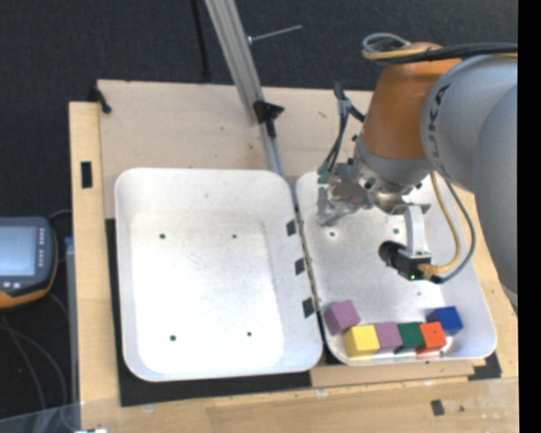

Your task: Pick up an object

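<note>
Several small blocks lie along the near edge of the right bin (361,251): a purple block (342,315), a yellow block (362,339), a second purple block (388,336), a green block (409,336), an orange block (431,336) and a blue block (445,318). My gripper (328,210) hangs over the far left part of the right bin, well away from the blocks. I see nothing between its fingers.
The left bin (207,269) sits beside the right one. A slanted metal rail (239,57) runs from the top down to the bins' far edge. A grey device (13,255) rests off the bench at left. The arm's orange band (401,106) looms over the right bin.
</note>
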